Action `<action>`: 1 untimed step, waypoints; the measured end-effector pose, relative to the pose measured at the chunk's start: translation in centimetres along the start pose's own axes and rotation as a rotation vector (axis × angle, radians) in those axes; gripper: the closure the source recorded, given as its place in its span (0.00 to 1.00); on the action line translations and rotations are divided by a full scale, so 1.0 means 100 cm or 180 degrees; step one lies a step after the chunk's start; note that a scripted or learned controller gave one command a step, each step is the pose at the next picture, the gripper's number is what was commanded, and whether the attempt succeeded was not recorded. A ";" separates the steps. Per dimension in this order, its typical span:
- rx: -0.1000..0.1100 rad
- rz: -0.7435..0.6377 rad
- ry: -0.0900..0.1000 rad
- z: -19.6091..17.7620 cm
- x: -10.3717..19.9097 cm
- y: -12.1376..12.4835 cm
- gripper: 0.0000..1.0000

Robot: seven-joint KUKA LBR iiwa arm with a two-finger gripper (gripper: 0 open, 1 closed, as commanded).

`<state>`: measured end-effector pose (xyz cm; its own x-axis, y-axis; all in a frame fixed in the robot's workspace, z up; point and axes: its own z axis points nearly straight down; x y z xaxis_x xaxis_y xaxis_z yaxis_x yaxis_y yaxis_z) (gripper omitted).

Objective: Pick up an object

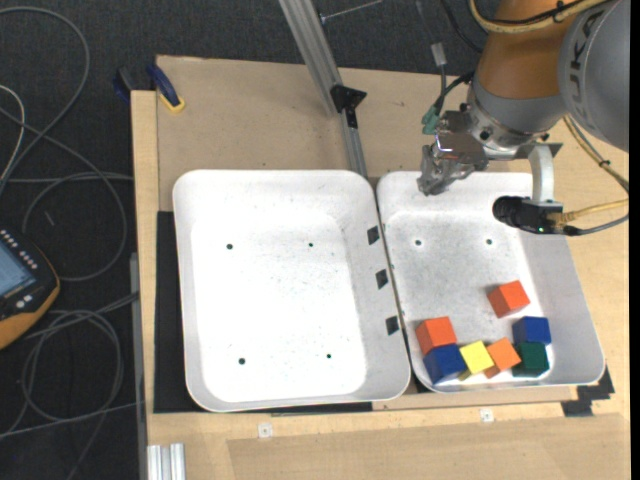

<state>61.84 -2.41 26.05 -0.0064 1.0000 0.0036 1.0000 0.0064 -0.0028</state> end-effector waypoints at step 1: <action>0.0006 0.0001 -0.0002 0.016 0.050 -0.017 1.00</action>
